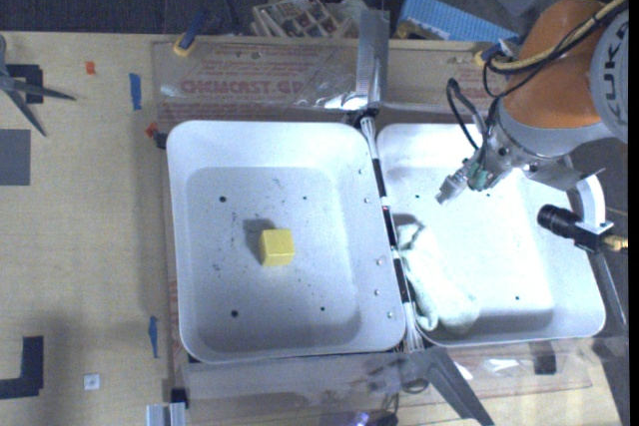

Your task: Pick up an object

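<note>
A small yellow block (278,246) lies near the middle of the left bin (200,155), casting a short shadow to its left. A crumpled white cloth-like object (437,282) rests along the left wall of the right bin (569,309), toward the front. My gripper (446,193) hangs over the right bin's back-left part, pointing down and to the left, above and behind the white object and apart from it. Nothing is visible at its tip. The yellow block sits well to its left, across the divider.
The grey arm with its orange band (559,65) fills the upper right and overhangs the right bin. A black cylinder (561,220) juts out at the bin's right rim. Clear plastic sheeting (260,80) lies behind the bins.
</note>
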Robot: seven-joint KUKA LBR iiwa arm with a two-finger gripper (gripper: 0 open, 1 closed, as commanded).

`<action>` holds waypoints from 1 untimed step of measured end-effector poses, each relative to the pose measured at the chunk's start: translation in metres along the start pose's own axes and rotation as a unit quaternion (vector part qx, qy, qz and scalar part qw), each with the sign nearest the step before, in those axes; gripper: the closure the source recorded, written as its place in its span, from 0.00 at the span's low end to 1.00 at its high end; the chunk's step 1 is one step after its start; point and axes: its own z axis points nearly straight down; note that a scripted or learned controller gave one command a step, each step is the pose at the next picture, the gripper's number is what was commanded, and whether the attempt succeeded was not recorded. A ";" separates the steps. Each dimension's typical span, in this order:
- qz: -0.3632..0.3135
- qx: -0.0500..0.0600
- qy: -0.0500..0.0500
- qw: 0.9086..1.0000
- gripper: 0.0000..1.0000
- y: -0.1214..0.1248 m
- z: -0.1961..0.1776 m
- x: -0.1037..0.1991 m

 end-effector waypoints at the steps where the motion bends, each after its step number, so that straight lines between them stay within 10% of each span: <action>1: 0.052 -0.001 -0.002 0.999 1.00 0.026 -0.048 -0.021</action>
